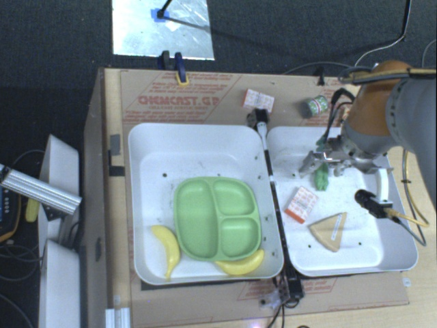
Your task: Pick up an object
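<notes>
Brown board [179, 101] printed in red lettering lies under the two bins. A small white printed card [259, 100] and a green-labelled roll [315, 106] rest on it near the far edge. A blue clamp [179, 65] grips that edge. Beyond it, a reflective metal sheet [162, 19] lies on dark carpet [48, 39]. An aluminium rail [41, 189] sits at left.

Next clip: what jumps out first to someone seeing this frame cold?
The green divided plate in the left bin stands out most, with a yellow banana at its lower left edge and another along its bottom edge. In the right bin, the gripper sits right above a small green object near the bin's top, with a red-and-white packet and a tan wedge lying below.
</notes>
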You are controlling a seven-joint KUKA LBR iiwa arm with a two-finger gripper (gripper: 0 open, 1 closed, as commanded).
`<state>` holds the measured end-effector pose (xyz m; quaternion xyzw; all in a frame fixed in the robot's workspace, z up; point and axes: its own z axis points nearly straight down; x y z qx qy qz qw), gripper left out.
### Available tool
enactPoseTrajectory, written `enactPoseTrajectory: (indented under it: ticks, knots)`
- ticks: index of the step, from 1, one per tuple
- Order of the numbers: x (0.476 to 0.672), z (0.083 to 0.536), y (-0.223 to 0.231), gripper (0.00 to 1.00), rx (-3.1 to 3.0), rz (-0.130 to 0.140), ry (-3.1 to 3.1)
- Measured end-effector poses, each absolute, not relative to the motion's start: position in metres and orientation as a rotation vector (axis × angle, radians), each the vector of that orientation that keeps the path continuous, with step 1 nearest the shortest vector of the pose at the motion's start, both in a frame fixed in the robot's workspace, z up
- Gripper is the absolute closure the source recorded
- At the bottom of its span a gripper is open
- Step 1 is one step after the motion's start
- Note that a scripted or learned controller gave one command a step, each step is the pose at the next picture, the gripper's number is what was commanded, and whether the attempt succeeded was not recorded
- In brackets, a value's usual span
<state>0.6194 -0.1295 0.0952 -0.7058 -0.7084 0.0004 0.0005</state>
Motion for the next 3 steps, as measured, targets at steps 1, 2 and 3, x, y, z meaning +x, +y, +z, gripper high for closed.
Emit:
enactPoseTrajectory:
  ticks: [1, 2, 3]
  knots:
    - [0.621, 0.107, -0.130, 1.00, -2.218, -0.003, -2.229]
    - [0.576, 0.210, -0.122, 1.00, -2.224, -0.005, -2.226]
    - [0.576, 0.208, -0.122, 0.00, -2.221, -0.002, -2.225]
